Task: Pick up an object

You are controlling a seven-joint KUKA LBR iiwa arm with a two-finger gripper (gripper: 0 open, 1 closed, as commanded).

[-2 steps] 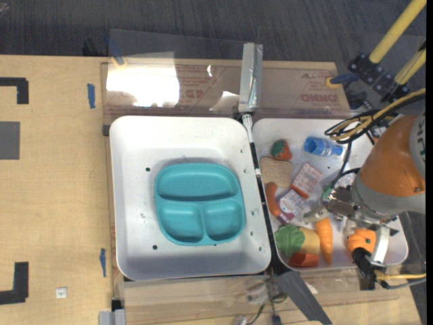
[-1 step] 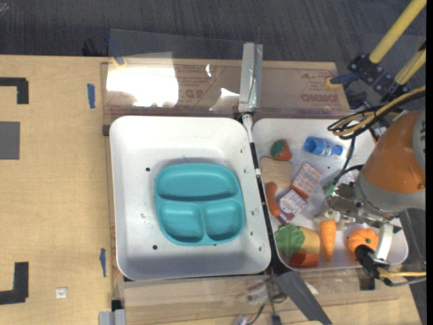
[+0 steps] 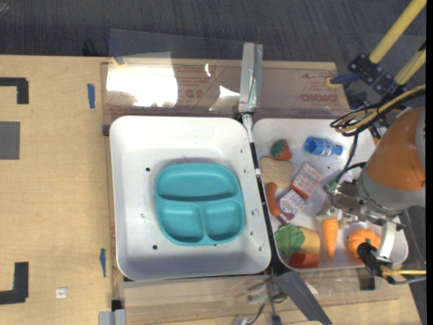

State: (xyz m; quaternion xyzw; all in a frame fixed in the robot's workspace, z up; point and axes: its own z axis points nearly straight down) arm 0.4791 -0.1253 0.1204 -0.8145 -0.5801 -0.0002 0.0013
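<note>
The right bin (image 3: 318,126) holds several toy foods. Among them are an orange carrot (image 3: 329,236), an orange fruit (image 3: 360,240), a blue bottle (image 3: 321,146), a red strawberry (image 3: 281,149), a bread slice (image 3: 274,170), a pink packet (image 3: 308,178) and a green lettuce piece (image 3: 289,238). My gripper (image 3: 343,204) hangs low over the bin's right half, just above the carrot's top end and left of the orange fruit. The grey wrist and orange band cover the bin's right side.
The left bin (image 3: 128,181) bears a teal divided plate (image 3: 199,203). A narrow wall (image 3: 256,181) separates the two bins. Black cables (image 3: 362,117) and yellow bars (image 3: 399,22) stand at the back right. A sausage (image 3: 272,196) lies near the divider.
</note>
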